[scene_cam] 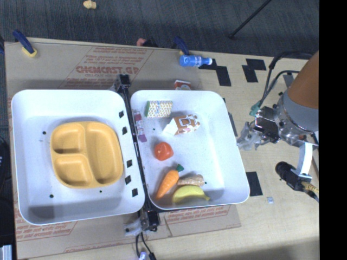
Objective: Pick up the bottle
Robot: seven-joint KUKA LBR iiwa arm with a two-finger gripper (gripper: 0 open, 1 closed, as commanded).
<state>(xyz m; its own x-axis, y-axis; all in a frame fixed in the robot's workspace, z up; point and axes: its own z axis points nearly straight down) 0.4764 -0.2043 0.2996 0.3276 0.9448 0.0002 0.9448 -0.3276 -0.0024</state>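
Bottle (194, 61) is your target: in the camera view it lies on the bench beyond the right bin's (232, 128) far rim, up and to the left of the gripper (252, 137), well apart, its long axis running left-right. Whether your gripper is open or closed cannot be told. You need to reach past that bin's far right corner.

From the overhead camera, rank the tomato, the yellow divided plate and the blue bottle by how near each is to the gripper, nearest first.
Gripper sits right of the right bin.
1. Tomato, middle of the right bin.
2. Blue bottle, on the bench beyond the bins; close to the tomato's range, but slightly farther.
3. Yellow divided plate, in the left bin, clearly farthest.
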